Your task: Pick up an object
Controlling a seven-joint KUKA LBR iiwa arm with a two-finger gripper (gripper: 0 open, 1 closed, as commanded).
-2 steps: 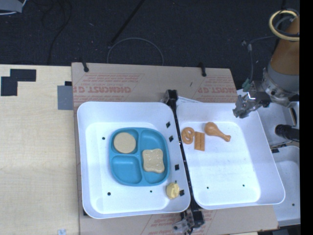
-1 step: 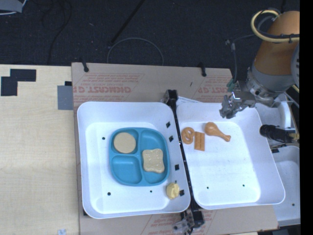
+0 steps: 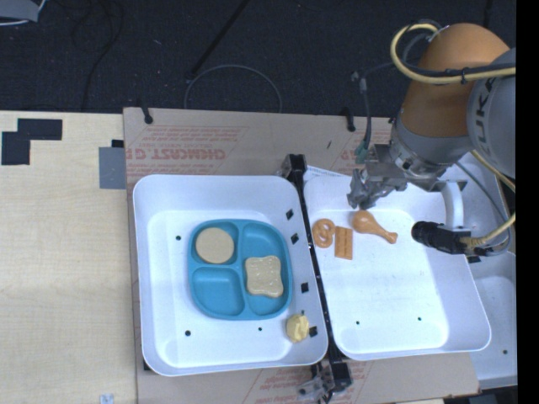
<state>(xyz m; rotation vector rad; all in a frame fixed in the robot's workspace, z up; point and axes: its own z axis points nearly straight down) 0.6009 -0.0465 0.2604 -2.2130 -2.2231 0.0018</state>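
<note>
In the right bin (image 3: 421, 326) lie three orange toys near its far left part: a pretzel (image 3: 323, 231), a flat rectangular piece (image 3: 344, 243) and a drumstick (image 3: 374, 225). My gripper (image 3: 362, 196) hangs just above and behind the drumstick's round end, fingers pointing down at the bin floor. Nothing shows between its fingers. The left bin (image 3: 160, 343) holds a blue divided plate (image 3: 221, 297) with a round cracker (image 3: 214, 245) and a slice of toast (image 3: 264, 277) on it. A small yellow lump (image 3: 297, 327) lies in that bin's near right corner.
A black divider bar (image 3: 305, 251) runs between the two bins. The arm's orange band (image 3: 450, 57) and grey wrist loom over the right bin's far right corner, with a black cable part (image 3: 438, 236) over the bin's right side. Cardboard (image 3: 210, 146) lies under the bins.
</note>
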